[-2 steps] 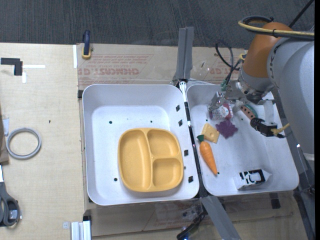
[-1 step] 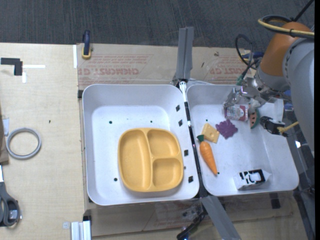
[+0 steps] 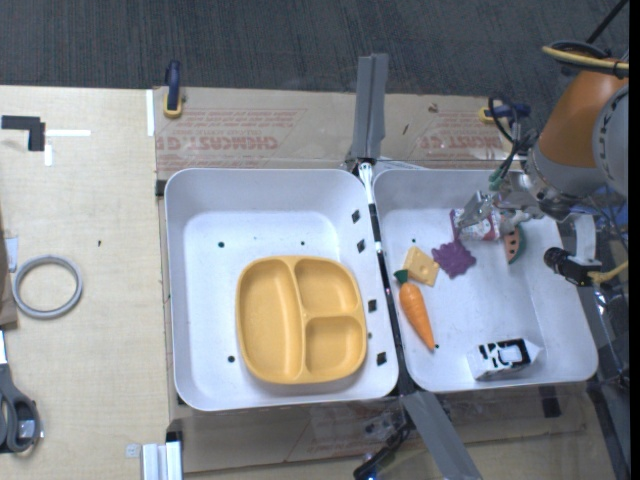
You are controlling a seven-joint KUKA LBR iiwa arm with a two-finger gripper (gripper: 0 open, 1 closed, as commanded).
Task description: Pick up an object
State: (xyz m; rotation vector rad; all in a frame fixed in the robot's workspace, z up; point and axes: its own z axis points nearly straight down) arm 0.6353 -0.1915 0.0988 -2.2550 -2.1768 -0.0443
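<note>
Orange carrot point(image 3: 416, 314) — tip toward the near-right (lengthwise), right bin point(image 3: 560, 358).

Left bin point(image 3: 200, 298): plain white, with small dark dots on its floor.
Right bin point(image 3: 560, 343): the same white.
Divided plate point(image 3: 300, 318): yellow-orange all over.
Carrot point(image 3: 416, 313): orange, green at its top end.
Cheese wedge point(image 3: 421, 266): pale yellow.
Grape bunch point(image 3: 455, 258): purple.
Watermelon slice point(image 3: 514, 244): red with a green rind.
Small box point(image 3: 505, 356): white with black markings.
Arm point(image 3: 580, 128): orange band over grey.
Gripper point(image 3: 480, 218): silvery grey.
Tape roll point(image 3: 44, 286): grey.
Bench top point(image 3: 80, 368): light wood tone.
Cardboard point(image 3: 250, 133): brown with red lettering.
Floor point(image 3: 300, 18): dark grey.
</note>
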